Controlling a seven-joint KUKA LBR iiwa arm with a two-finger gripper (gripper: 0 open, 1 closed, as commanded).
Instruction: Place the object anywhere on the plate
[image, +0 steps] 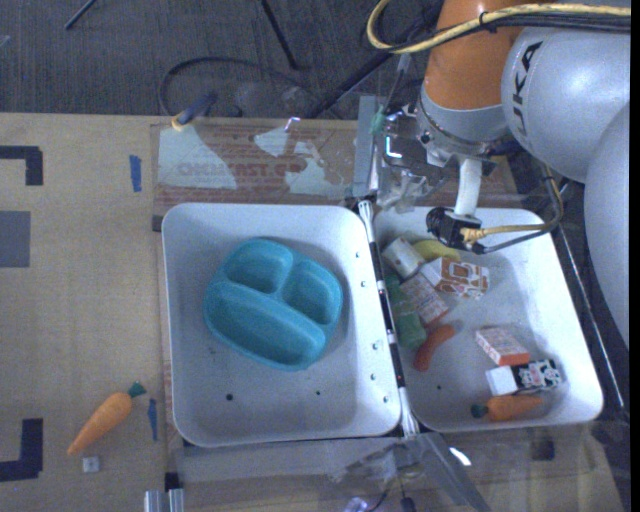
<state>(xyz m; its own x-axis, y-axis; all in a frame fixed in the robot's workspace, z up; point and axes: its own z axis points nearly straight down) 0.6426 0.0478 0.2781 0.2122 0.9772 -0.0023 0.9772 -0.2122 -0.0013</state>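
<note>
The blue divided plate (272, 300) lies in the left bin (190, 400) with nothing on it. My gripper (400, 188) hangs over the far left corner of the right bin (570, 300), just above a white bottle (400, 257) and a yellow banana (437, 250). Nothing can be seen held in it. Other objects in the right bin are a patterned carton (463, 278), a pale packet (422, 298), a green piece (408, 328), a red sausage shape (435, 346), an orange-topped box (502, 345), a cow-patterned box (530, 377) and an orange carrot (512, 407).
A toy carrot (100, 420) lies on the bench, outside the bins at the front left. The ridge between the two bins (385, 320) runs just left of the gripper. The arm's big grey body (580, 90) covers the far right.
</note>
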